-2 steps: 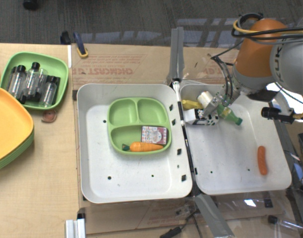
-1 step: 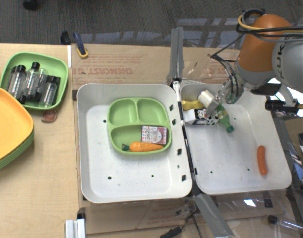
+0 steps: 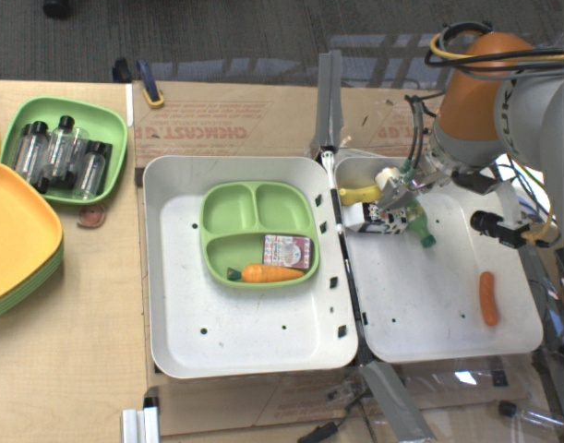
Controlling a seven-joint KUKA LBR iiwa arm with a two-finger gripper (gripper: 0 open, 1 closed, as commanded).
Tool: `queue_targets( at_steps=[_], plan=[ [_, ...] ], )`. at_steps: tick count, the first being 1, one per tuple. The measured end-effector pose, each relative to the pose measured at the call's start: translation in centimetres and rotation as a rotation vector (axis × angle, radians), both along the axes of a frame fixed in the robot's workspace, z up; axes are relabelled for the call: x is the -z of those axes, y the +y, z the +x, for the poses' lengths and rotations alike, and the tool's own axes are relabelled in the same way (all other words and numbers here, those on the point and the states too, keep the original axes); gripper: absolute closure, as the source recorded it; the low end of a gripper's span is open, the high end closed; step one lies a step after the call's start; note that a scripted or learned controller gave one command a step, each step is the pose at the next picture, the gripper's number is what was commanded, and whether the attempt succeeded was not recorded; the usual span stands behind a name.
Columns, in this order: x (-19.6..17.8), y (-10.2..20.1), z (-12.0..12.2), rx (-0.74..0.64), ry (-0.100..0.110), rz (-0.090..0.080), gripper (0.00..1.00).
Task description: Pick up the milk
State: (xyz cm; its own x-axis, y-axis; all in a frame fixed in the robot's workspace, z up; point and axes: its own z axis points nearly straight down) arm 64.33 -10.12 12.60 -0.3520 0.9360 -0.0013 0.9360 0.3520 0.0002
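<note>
The milk (image 3: 378, 218), a small white carton with black cow patches, lies on its side at the upper left of the right bin (image 3: 448, 330). My gripper (image 3: 398, 195) hangs just above the carton's right end, at the tip of the grey arm with the orange band (image 3: 475, 90). The gripper's own body hides where it meets the carton. A yellow toy banana (image 3: 357, 193) lies just behind the milk, against the bin's left wall.
A green toy (image 3: 423, 234) lies right of the milk and an orange sausage (image 3: 487, 299) near the right bin's right side. The left bin (image 3: 171, 321) holds a green divided plate (image 3: 217, 212) with a pink packet (image 3: 287, 248) and a carrot (image 3: 270, 273).
</note>
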Motion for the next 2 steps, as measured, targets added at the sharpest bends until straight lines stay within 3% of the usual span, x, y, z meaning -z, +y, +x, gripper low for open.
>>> queue_targets(
  at_steps=[1, 2],
  plan=[
    [-6.6, 5.0, 1.6, 0.143, 0.001, -0.001, 1.0],
    [-0.6, -1.0, -0.9, -0.036, 0.002, 0.0, 1.0]
  ],
)
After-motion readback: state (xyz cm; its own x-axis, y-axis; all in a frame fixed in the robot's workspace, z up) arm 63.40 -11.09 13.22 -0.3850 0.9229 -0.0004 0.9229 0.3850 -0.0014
